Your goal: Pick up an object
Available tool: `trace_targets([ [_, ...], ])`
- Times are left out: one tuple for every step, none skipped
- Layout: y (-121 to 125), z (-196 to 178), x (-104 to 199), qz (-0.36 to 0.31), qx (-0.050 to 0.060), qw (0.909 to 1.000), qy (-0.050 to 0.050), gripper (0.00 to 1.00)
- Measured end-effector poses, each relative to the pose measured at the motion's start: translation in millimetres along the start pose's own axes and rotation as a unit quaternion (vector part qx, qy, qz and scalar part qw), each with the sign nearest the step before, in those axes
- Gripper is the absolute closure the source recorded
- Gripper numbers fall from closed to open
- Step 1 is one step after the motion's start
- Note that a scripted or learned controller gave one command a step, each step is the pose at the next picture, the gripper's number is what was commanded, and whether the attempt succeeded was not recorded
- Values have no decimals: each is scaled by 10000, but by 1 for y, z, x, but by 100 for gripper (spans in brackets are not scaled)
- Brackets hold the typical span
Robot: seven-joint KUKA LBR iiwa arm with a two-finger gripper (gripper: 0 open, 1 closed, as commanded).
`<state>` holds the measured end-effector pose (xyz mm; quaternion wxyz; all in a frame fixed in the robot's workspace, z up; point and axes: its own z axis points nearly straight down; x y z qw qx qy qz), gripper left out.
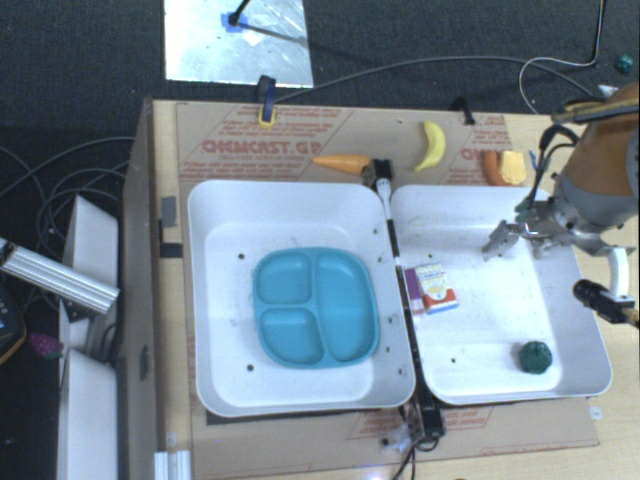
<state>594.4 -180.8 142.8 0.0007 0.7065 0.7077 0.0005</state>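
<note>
White bins sat side by side. The gripper hovered over the right bin, far side, its fingers spread wide and holding nothing. A small carton lay near the divider; a green ball rested in the near right corner. The left bin held a blue tray.

The brown surface holds two white bins, the left bin and the right bin, side by side, with a carrot, a banana and an orange-yellow toy at 12 o'clock.
</note>
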Motion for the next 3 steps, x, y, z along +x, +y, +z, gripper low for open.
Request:
trace_targets([
  [70,-24,-19,-16,-19,10000,-8,0],
  [-5,-34,38,-9,0,10000,4,0],
  [44,-6,-27,2,3,10000,-6,0],
])
